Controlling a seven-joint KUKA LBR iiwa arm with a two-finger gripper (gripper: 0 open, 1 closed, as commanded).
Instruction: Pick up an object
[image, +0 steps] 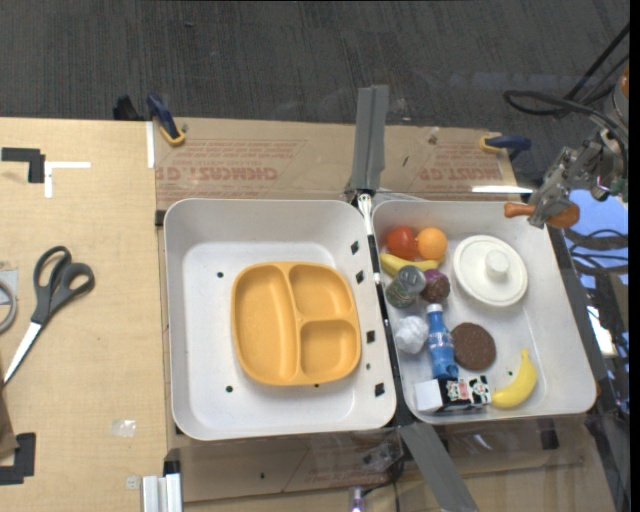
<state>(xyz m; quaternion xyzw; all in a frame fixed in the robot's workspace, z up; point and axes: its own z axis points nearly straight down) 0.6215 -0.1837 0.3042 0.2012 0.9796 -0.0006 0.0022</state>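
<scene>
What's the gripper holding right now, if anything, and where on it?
Nothing visibly held. The gripper sits at the upper right corner of the right bin, away from the objects, with nothing between its fingers.

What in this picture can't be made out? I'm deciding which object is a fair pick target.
- Gripper, camera view: small and cluttered by cables at the right bin's far corner; finger state unreadable.
- Yellow item: partly covered by the orange, tomato and grey ball.
- Small box: print too small to read.
</scene>
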